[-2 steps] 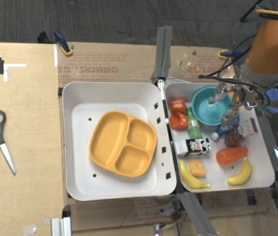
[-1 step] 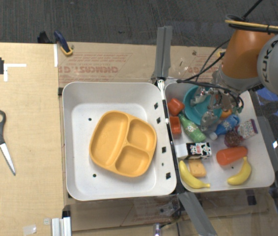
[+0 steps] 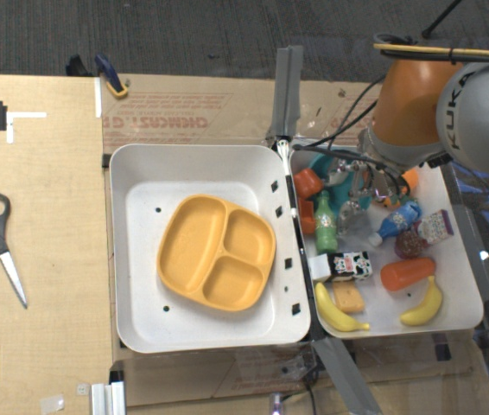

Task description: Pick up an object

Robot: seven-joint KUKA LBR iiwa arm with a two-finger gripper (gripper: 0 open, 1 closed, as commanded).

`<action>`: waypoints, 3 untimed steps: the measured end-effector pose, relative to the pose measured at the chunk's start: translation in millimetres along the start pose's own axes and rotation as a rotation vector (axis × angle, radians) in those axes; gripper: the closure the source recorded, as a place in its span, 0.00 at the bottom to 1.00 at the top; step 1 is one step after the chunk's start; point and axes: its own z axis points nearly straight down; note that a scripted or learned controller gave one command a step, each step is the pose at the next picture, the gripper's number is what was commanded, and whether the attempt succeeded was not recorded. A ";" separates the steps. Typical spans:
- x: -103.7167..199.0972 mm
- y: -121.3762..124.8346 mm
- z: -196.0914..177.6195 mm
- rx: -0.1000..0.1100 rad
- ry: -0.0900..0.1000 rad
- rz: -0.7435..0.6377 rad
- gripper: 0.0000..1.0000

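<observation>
even, bright overhead light; soft shadows inside the left bin (image 3: 132, 232), mild glare on its white rim; the arm (image 3: 452, 102) looks slightly blurred.

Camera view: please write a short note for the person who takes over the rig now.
Gripper: low over the back of the right bin, among the toys; finger state cannot be judged.
Things: green bottle, two bananas, carrot and other toys lie in the right bin. Yellow divided plate lies in the left bin.
Done: no pick is visible.
Left: grasp one object and lift it.
</observation>
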 end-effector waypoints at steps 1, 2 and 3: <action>75.2 -33.6 0.7 -0.001 -0.003 -0.075 0.00; -0.5 -8.9 2.9 -0.004 0.040 -0.068 0.00; 80.4 -75.7 1.9 -0.002 -0.001 -0.088 0.00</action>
